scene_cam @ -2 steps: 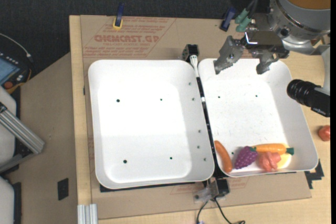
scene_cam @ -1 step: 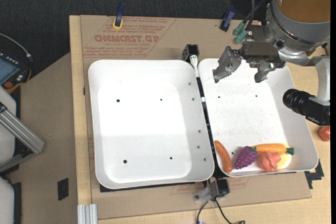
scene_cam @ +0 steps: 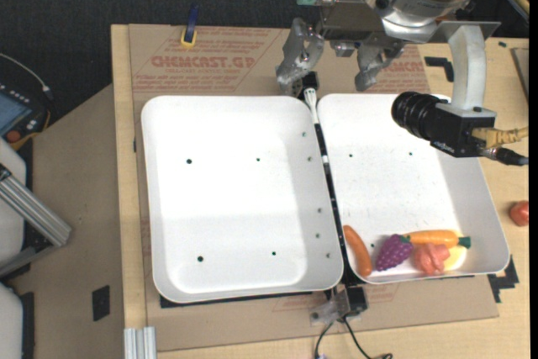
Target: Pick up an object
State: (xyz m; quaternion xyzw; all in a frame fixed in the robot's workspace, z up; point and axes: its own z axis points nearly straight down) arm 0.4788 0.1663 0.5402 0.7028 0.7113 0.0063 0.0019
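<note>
A: Where is the gripper [scene_cam: 333, 73]?
B: It hangs above the far edge of the right bin [scene_cam: 471, 181], its two fingers [scene_cam: 296, 63] apart and holding nothing.
A: And the objects?
B: In the near corner of that bin lie a sausage [scene_cam: 357, 250], purple grapes [scene_cam: 392, 252], a carrot [scene_cam: 437, 238] and a pink piece [scene_cam: 429, 258].

White bins [scene_cam: 227, 265] with dark dots, purple grapes [scene_cam: 392, 252], orange carrot [scene_cam: 434, 238] — green-tipped, brown cardboard [scene_cam: 210, 55] — red lettering

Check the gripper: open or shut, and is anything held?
Open. The gripper hangs above the bins' far edge, its two fingers spread apart with nothing between them.
</note>
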